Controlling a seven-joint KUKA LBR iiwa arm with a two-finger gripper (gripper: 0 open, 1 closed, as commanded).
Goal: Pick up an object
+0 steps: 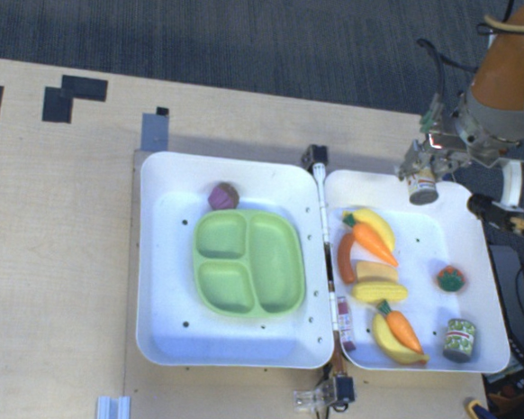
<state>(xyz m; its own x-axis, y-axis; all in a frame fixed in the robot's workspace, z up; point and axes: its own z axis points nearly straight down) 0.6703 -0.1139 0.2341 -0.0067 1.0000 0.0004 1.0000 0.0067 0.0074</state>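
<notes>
My gripper (422,174) hangs over the back edge of the right bin (487,276), near its far corner. A small grey can (423,191) with a pale label sits between its fingers, lifted off the bin floor. Below it in the right bin lie a banana (375,225) with a carrot (375,245) across it, a red sausage (346,254), a yellow wedge (379,283), a second carrot (402,329) on a second banana (390,343), a small red-and-green fruit (451,279) and another labelled can (458,340).
The left bin (162,269) holds a green divided plate (249,262) and a small purple object (224,195) at the plate's back edge. Cables and a black bracket (505,214) run along the right bin's outer side. The arm's orange band (513,66) rises at the upper right.
</notes>
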